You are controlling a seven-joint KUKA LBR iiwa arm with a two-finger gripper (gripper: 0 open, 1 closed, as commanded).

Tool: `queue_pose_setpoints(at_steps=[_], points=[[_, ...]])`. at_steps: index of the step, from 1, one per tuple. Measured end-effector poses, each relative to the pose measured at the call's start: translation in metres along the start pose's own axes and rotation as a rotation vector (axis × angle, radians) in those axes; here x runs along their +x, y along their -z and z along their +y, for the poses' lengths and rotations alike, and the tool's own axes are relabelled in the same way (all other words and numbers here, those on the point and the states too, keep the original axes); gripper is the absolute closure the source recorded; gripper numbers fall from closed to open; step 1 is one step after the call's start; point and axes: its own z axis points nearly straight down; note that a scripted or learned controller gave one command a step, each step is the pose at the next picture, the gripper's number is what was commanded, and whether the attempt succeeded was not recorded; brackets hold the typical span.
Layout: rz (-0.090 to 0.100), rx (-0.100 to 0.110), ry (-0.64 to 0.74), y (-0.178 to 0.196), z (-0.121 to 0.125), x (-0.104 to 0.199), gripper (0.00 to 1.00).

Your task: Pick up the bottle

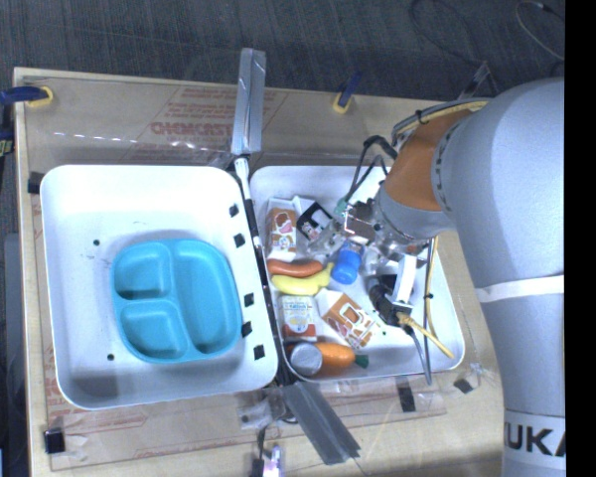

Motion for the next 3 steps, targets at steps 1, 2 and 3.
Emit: queue_pose_setpoints(at_steps=[1,2,3], points=[[0.001,0.004,0.005,0.009,-0.001,0.001,1.0],[0.0,-0.003,0.018,0.001,0.011,0.037,1.0],[0.0,0.0,-0.269,0.101,0.027,0.142,1.0]])
